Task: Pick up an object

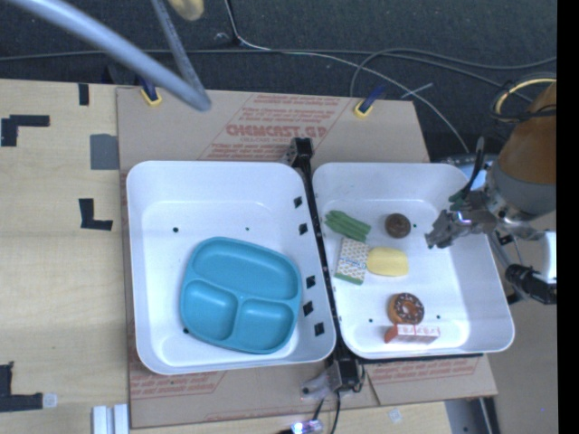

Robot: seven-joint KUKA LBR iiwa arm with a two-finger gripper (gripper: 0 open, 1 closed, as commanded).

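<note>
Red print on the cardboard sheet (271, 125) under the bins reads roughly "CHEMCAST GP", with smaller lines beneath it too fine to read. A small packet (414, 334) with a red and white label lies at the near side of the right bin (470, 328); its writing is illegible.

The arm (529, 165) enters from the right, partly cut off by the frame, and its gripper (445, 229) sits low over the right bin's right side, dark and blurred; whether it is released or clenched cannot be told, and nothing shows between its tips.

The right bin holds a green object (347, 224), a patterned sponge-like block (352, 261), a pale yellow piece (387, 262), a dark brown ball (397, 225) just left of the gripper, and a chocolate doughnut (406, 308) touching the packet. The left bin (154, 197) holds a blue divided tray (240, 295).

The bins rest on a light wooden bench (54, 242) marked with black tape. Beyond it lies dark carpet (407, 16) with cables, and a blurred grey pole (109, 34) crosses the far left corner.
</note>
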